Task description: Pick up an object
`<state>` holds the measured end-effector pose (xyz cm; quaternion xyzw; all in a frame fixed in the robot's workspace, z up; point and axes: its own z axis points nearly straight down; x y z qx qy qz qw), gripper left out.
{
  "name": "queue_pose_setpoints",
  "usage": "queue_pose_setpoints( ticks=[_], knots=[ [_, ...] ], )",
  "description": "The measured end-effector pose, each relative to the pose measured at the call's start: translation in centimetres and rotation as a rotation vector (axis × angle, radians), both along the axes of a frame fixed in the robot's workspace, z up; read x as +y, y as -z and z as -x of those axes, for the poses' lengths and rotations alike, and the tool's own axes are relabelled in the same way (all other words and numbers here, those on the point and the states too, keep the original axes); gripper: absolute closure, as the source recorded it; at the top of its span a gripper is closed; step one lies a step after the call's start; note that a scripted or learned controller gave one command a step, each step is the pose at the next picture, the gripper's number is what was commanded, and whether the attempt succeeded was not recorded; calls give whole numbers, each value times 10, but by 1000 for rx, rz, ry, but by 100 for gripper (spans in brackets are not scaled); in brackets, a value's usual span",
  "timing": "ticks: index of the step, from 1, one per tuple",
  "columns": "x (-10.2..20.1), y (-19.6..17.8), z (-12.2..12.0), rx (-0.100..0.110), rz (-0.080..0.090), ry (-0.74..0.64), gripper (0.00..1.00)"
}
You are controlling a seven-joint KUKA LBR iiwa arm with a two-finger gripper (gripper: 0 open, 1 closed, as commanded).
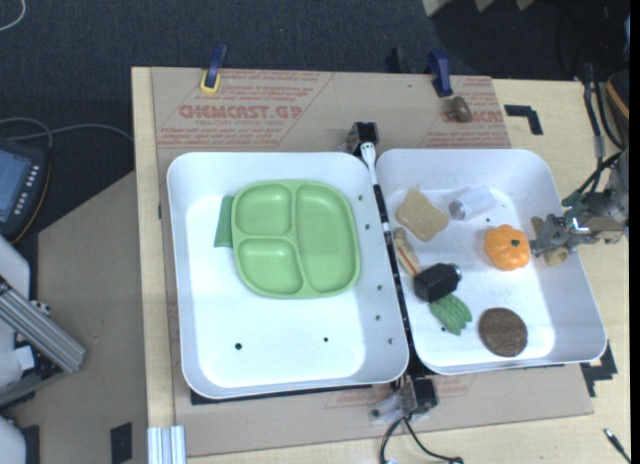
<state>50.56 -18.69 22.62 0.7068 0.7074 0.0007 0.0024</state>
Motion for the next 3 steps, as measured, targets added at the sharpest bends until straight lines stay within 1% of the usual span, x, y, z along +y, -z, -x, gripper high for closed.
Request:
queue_pose_setpoints(
  ticks=[1, 2, 3],
  knots=[
    [42, -8, -43, 0, -1, -5, 100],
    [79, 5, -82, 1, -2, -5, 100],
    [117, 13, -115, 0, -2, -4, 100]
  ],
)
